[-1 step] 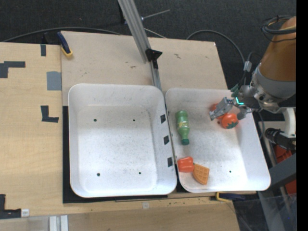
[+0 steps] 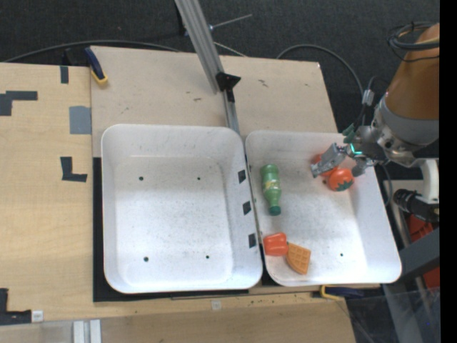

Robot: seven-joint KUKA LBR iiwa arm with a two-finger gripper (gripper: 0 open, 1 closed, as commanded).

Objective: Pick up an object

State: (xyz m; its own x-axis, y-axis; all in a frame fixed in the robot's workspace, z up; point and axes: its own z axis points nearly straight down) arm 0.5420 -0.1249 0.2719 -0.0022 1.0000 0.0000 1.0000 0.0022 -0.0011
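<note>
Camera view: both white bins seen from above at a slant, with the arm [image 2: 414, 84] coming in from the right.
Tomato: a small round orange-red toy tomato [image 2: 340, 179] with a green stem patch on its right side, glossy in look.
Tomato position: in the right bin [image 2: 371, 259], upper right part, close to the bin's right wall.
Gripper: the gripper [image 2: 330, 160] hangs over the right bin's upper right area, its grey fingers pointing left and down, right against the tomato's upper left.
Gripper state: whether it is spread or pressed together cannot be told at this angle; the tomato is not plainly between the fingers.
Green bottle: a green bottle [image 2: 270, 188] lies lengthwise near the right bin's left wall.
Other items: an orange block [image 2: 275, 245] and a tan waffle-like piece [image 2: 299, 258] sit side by side near the front.
Left bin: the left bin [image 2: 114, 191] stands just beside the right one.
</note>
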